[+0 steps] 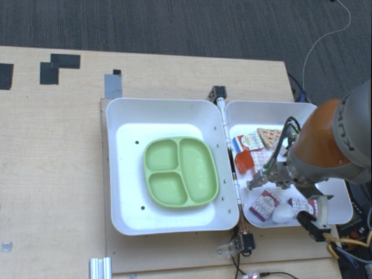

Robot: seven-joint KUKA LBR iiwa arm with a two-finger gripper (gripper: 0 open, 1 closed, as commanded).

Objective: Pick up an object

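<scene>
Green plate (181, 172): pale green, three compartments, lying flat in the middle of the left bin (125, 173).
Right bin (343, 211): white, just beside the left bin, the two rims meeting along the centre line; it holds the small objects.
Red object (244, 160): near the bin's left wall, just below a small white, red and blue packet (248, 140).
Cracker-like piece (269, 136): tan with a grid pattern, at the top of the right bin, beside the packet.
Dark red packet (264, 204): near the bin's lower edge, with a white lump (283, 214) just to its right.
Arm (325, 141): grey with an orange band, reaching in from the right over the right bin.
Gripper (263, 179): low over the bin, between the red object and the dark red packet.
Grip: cannot tell.
</scene>
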